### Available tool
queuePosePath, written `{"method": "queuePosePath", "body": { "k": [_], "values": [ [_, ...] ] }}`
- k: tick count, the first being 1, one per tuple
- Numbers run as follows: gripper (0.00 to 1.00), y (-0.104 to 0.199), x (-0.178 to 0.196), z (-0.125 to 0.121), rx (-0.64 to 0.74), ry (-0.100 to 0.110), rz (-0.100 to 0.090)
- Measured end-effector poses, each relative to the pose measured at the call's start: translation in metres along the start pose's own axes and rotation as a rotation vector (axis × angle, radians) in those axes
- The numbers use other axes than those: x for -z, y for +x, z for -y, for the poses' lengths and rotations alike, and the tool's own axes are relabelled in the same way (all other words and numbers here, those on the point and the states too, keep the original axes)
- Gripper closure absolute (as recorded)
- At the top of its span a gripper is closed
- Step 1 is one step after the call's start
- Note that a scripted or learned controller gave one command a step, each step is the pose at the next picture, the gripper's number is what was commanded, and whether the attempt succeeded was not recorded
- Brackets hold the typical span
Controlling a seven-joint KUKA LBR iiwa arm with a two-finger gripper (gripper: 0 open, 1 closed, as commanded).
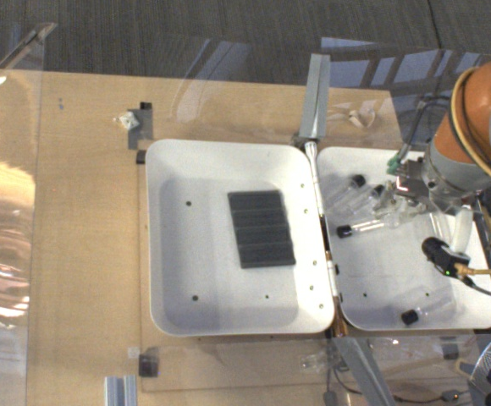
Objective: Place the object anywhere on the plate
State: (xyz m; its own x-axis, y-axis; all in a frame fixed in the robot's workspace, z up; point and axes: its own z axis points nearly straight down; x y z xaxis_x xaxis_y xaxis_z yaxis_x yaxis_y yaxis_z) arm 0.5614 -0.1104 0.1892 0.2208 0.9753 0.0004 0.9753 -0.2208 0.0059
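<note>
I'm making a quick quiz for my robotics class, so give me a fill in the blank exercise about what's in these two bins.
1. The dark ribbed plate lies in the ____ bin of the view.
2. The arm with the orange band hangs over the ____ bin of the view.
3. The clear objects with black caps lie in the bin on the view's ____.
4. The two bins are ____ in colour.

Missing words: left; right; right; white
</note>
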Motion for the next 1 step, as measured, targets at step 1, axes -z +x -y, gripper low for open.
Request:
{"method": "queuePosePath", "body": {
  "k": [1],
  "values": [
    [1.0, 0.0821, -0.0084, -0.0812, -0.145, 0.021, 0.004]
  ]
}}
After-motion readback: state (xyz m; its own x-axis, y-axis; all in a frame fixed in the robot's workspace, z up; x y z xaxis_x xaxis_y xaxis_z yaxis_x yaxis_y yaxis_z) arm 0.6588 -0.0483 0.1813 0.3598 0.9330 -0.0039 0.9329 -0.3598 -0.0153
